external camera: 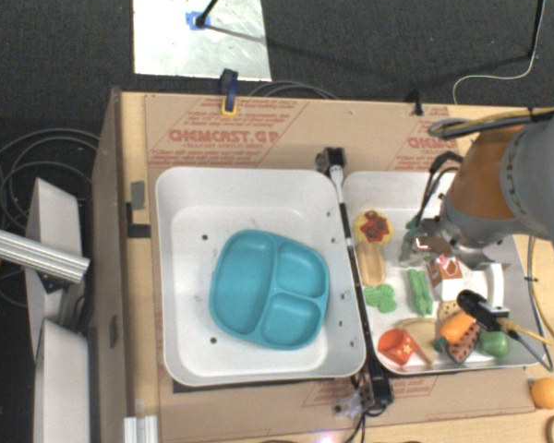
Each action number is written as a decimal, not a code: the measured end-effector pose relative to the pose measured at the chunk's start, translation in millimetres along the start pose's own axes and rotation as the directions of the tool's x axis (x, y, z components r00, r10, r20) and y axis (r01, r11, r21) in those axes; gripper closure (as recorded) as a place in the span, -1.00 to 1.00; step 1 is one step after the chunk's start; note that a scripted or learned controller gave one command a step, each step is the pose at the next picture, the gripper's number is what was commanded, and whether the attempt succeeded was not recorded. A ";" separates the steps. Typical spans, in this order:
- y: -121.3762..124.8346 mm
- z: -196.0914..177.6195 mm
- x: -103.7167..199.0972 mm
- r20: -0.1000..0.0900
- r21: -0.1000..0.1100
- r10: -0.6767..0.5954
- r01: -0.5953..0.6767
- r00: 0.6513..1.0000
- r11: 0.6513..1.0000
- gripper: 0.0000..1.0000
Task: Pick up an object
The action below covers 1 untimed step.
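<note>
The right shallow white plastic bin [388, 185] is crowded along its near edge with small toys, its far end left bare. The grey two-finger gripper [423, 245] hangs over this bin's middle; whether it is clenched or released cannot be told. A green plastic pod-shaped toy [419, 292] lies just nearer the camera than the gripper, apart from it. Left of this bin, a turquoise divided plastic plate [269, 288] sits in the neighbouring white bin [189, 192].

A cardboard-topped bench [258, 132] carries two white bins [180, 275].
</note>
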<state>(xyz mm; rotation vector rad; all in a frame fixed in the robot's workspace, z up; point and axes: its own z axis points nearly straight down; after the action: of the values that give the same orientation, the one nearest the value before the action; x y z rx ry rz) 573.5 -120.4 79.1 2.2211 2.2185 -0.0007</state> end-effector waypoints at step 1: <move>-10.5 -137.9 -72.3 0.006 -0.013 0.003 -0.003 1.000 1.000 1.00</move>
<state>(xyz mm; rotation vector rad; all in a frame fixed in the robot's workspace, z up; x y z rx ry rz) 562.7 -192.4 217.1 2.2150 2.2055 0.0068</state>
